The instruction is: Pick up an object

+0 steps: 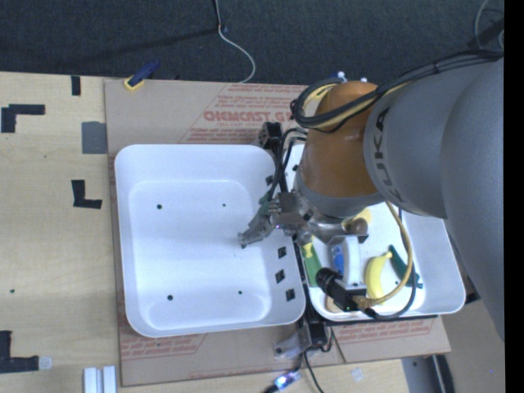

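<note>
My gripper (255,229) hangs over the right side of the left white bin (147,178), close to the wall shared with the right bin. I see nothing held in it. The right white bin (442,297) lies mostly under the arm. In it show a yellow banana-shaped object (378,275), a green piece (399,260) beside it, a white and blue item (341,260) and a yellow-green stick (309,258). The arm's orange band (340,150) and grey body cover the far part of that bin.
Both bins sit on a brown cardboard sheet (180,109) on the wooden bench. A thin white cable (237,51) runs down from the back. A small yellow and blue item (141,74) lies at the cardboard's far left corner.
</note>
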Tool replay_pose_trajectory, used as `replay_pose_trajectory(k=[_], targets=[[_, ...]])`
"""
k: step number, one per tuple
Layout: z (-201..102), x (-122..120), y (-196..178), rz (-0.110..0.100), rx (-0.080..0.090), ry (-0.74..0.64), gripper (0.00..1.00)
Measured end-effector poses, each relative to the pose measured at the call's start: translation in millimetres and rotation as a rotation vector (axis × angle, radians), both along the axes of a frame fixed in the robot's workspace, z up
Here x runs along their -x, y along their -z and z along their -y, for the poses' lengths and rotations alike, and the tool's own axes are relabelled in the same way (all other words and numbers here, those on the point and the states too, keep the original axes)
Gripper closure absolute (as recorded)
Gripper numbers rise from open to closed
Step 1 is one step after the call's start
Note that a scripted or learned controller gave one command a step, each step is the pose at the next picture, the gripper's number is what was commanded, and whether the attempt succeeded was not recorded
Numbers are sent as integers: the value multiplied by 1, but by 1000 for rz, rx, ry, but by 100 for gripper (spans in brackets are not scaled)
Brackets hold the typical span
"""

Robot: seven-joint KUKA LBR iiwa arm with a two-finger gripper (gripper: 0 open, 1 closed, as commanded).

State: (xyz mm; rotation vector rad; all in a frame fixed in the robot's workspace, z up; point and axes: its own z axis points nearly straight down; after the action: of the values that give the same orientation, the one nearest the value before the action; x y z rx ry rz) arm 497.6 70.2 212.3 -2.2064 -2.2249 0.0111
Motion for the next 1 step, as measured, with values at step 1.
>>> replay_pose_trajectory(k=[1], targets=[[-25, -3, -208, 28, -4, 2, 0]])
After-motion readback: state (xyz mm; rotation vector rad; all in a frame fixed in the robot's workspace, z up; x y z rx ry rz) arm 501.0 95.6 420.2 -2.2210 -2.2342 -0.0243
